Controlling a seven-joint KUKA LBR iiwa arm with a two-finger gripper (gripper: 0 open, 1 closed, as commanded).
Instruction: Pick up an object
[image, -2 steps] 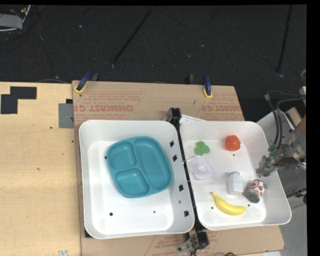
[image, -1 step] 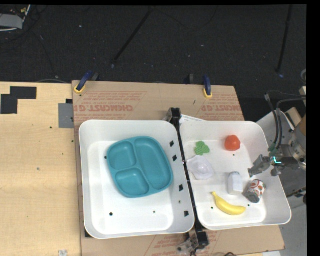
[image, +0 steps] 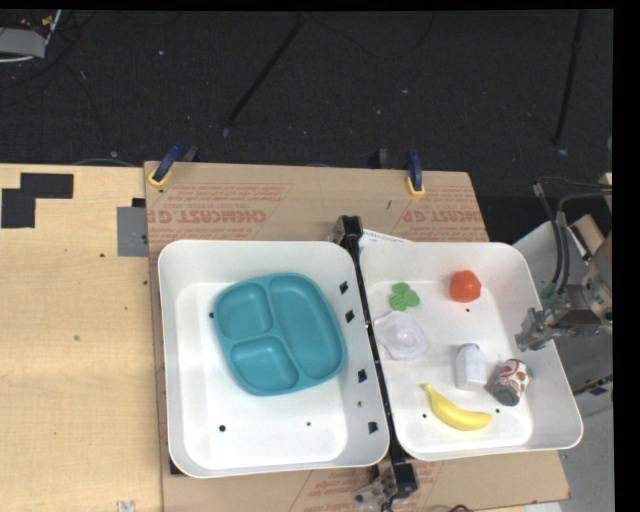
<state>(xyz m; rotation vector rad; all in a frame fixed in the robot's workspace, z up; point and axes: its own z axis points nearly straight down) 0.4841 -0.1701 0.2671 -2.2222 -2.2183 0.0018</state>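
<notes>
The right bin (image: 540, 425) holds several loose objects: a small green piece (image: 404, 296), a red-orange ball-like object (image: 464, 286), a clear plastic piece (image: 402, 337), a pale grey block (image: 468, 364), a yellow banana (image: 458, 411) and a red-and-white patterned cup (image: 509, 381) lying on its side. My gripper (image: 538, 328) hangs at the right rim of that bin, just above and right of the patterned cup. It is dark and small at the view's edge, and nothing shows in its grasp.
The left bin (image: 200, 440) carries a teal divided plate (image: 277, 332). A black hinge strip (image: 366, 345) runs between the bins. Cardboard lies under both bins, clamped at the back by two blue-yellow clamps (image: 414, 176). Cables and arm parts crowd the right side.
</notes>
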